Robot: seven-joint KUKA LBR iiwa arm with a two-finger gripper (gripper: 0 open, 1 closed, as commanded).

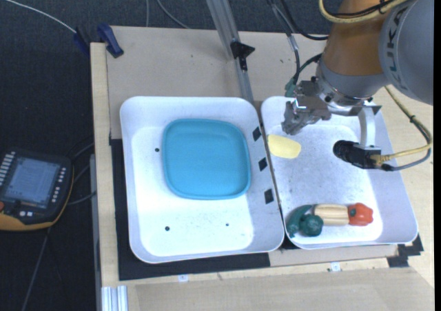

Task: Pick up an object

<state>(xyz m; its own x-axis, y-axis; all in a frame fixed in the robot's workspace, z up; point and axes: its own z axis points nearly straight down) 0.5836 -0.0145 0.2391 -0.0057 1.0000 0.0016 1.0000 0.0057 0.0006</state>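
Note:
A pale yellow lump lies near the left wall of the right bin. My gripper hangs just above and behind it, fingertips pointing down at the bin floor close to the lump's far edge. Nothing shows between the fingers. At the right bin's front lie a dark green round piece, a tan cylinder and a red piece, in a row and touching. A blue square plate rests in the left bin.
A black cylindrical part on a cable hangs over the right bin's middle right. A metal pole slants up behind the bins. A handheld pendant lies off the bench at left.

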